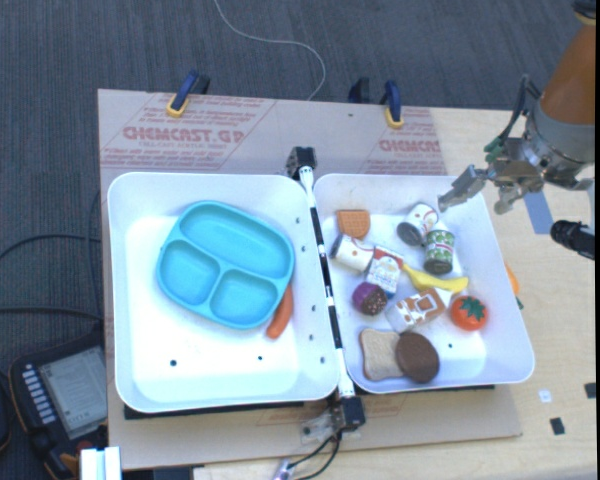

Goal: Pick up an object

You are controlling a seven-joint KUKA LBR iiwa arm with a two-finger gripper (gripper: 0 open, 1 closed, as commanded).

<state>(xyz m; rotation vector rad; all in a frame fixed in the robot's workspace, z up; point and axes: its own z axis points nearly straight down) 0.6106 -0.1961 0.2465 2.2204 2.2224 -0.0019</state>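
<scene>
Approach step. The gripper (488, 190) hangs over the far right corner of the right bin (515, 320), its fingers spread wide with nothing between them. Candidate objects crowd that bin: two cans (430, 236) nearest the tool, a banana (435, 280), a tomato (469, 312), a cookie (417, 356) and bread (379, 352). The left bin (140, 363) holds a blue tray (225, 264) and a carrot (279, 316). Next move, probably: centre over one can, descend, then close; height above the bin is hard to judge.
</scene>
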